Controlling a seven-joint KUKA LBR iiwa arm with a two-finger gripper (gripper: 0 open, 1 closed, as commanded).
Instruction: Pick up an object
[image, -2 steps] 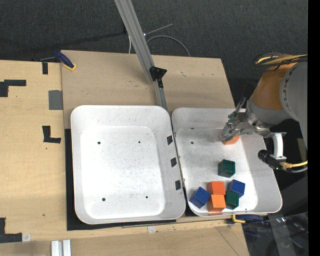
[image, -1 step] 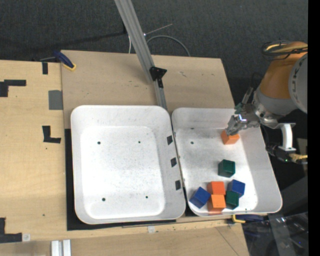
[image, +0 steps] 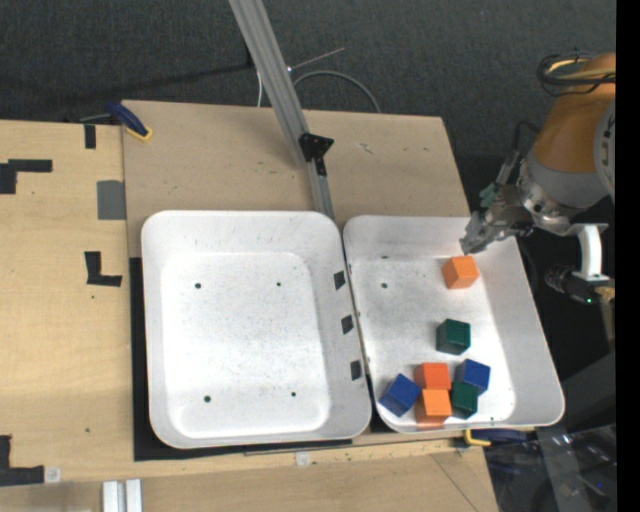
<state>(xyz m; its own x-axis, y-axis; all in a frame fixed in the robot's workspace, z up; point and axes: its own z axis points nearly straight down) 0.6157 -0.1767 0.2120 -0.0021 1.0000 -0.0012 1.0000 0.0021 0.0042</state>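
Note:
My gripper (image: 474, 241) hangs over the far right part of the right bin (image: 400, 240), just above and right of a lone orange cube (image: 461, 271). Nothing shows between it and the cube. A dark green cube (image: 453, 335) sits alone further forward. At the bin's near edge lies a cluster: a blue cube (image: 400, 393), two orange cubes (image: 434, 376) (image: 435, 403), a second blue cube (image: 474, 375) and a green cube (image: 464, 398).
The left bin (image: 240, 320) lies beside the right one, with small black clips along the shared edge. A slanted metal pole (image: 285, 90) rises behind the bins. The arm's orange band (image: 570, 130) sits at the right.

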